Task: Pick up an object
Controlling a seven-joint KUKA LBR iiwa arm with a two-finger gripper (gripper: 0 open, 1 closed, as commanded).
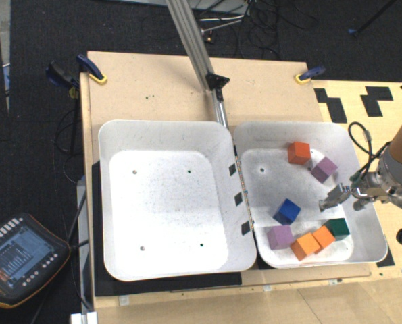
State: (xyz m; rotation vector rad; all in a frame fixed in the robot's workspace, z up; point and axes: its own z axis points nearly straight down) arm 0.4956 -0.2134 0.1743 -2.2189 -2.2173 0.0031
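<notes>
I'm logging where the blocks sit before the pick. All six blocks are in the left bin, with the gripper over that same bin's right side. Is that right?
Not quite: the camera view shows the blocks in the right bin, not the left. The gripper is over that bin's right side, above the green block, as you said.

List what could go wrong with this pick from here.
1. The green block, an orange block and a purple block sit packed together near the right bin's front wall; the gripper hovering just above could nudge neighbours rather than pick one.
2. The green block lies close to the bin's sloped edge, which may crowd the approach.
</notes>
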